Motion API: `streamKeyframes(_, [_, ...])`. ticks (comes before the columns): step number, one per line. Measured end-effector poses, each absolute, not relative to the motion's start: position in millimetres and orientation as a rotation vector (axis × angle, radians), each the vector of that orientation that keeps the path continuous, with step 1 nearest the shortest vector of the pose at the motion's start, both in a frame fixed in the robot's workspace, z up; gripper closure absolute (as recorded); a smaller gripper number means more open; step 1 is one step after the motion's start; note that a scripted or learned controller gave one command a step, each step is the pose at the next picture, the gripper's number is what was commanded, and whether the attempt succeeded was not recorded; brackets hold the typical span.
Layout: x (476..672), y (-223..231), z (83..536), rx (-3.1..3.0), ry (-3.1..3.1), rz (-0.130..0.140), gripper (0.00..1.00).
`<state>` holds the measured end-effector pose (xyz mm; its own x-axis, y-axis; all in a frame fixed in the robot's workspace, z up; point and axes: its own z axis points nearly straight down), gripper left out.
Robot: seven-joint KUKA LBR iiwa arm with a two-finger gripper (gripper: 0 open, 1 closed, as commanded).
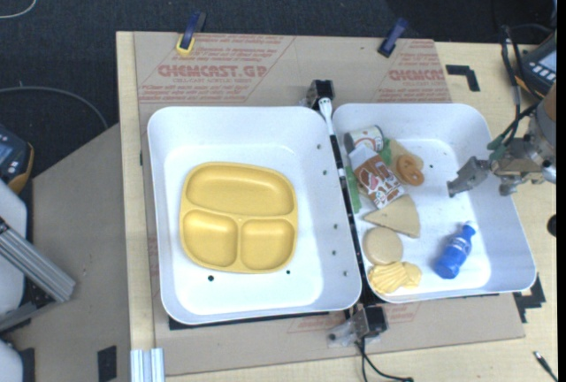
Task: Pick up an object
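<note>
Yellow ridged plastic chips (395,277) sit nearest in the right bin (513,261); small blue plastic bottle (454,251) just right of them, lying tilted. Looks light, stiff, slick — grip across the body. End effector (463,179) hovers farther back, apart from it; finger state can't tell.

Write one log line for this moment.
gripper: over right bin, holds nothing | blue bottle: lying in bin | yellow tray: left bin
</note>
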<state>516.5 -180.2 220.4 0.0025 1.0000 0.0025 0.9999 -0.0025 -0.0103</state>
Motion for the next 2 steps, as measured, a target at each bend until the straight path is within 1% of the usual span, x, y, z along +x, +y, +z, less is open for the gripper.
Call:
streamKeyframes(1, [519.0,-180,225,-2.222,-2.221,0.0,0.0])
streamKeyframes(2, [522.0,-189,173,-2.218,-2.216,0.004,0.0])
